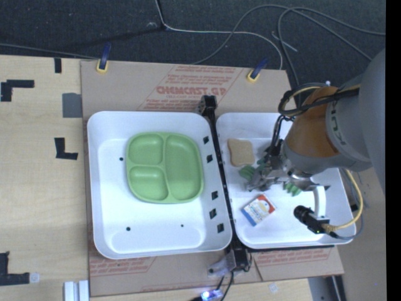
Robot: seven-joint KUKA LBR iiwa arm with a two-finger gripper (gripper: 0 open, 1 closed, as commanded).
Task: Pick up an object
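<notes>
My gripper (pixel 260 178) is down in the right bin (pixel 283 234), over a green thing (pixel 249 171) that lies near the bin's middle. A tan sponge-like piece (pixel 240 152) rests just above and left of the gripper. A small blue, white and red packet (pixel 258 209) lies below it toward the bin's front. Another bit of green (pixel 292 187) shows to the right of the gripper, under the wrist. The arm's orange band (pixel 313 130) hides part of the bin's right side.
The left bin (pixel 106 218) holds a light green divided plate (pixel 165 167). A black divider (pixel 216 168) runs between the two bins. Cardboard lies under both bins, and cables run across the dark cloth at the back.
</notes>
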